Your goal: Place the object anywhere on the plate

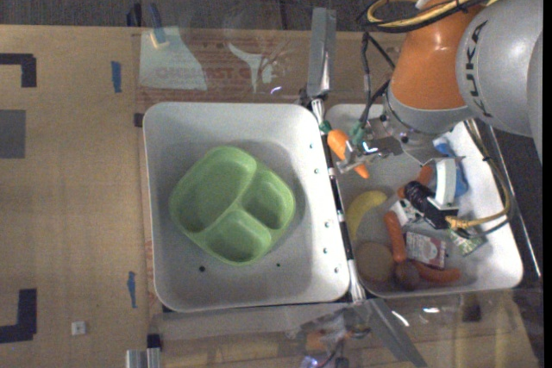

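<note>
Gripper [352, 152] is hovering over the right bin's [509, 271] left edge, fingers pinching a small orange carrot [339, 142]. Green divided plate [231, 203] is sitting in the left bin [172, 271], well apart.

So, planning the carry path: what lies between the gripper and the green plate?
In the camera view, between the gripper and the green plate run the two bins' adjoining rims, then bare white floor of the left bin.
</note>
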You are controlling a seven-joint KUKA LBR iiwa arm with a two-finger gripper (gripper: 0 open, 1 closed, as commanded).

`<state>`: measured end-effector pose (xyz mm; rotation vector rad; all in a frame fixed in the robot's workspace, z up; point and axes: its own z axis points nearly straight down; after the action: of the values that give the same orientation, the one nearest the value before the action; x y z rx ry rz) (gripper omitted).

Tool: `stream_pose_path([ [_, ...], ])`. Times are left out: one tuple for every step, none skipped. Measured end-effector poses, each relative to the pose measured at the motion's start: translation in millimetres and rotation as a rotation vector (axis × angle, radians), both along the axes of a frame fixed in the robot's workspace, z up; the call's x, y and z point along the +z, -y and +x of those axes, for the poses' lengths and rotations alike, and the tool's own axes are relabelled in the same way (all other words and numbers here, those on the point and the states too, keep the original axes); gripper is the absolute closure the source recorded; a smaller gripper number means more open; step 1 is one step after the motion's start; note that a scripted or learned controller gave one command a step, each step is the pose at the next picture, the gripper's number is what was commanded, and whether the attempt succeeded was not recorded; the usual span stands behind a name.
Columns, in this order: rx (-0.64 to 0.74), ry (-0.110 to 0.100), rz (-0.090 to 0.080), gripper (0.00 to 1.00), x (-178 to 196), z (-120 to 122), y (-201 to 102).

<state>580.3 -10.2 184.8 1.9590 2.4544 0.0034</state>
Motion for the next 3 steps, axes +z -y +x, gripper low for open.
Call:
stream_pose_path([
  [0.238, -0.003, -0.001, 1.00, 0, -12, -64],
  [0.393, 0.001, -0.002, 1.00, 1, -8, -134],
  [0.393, 0.001, -0.001, 0.00, 1, -8, -134],
])
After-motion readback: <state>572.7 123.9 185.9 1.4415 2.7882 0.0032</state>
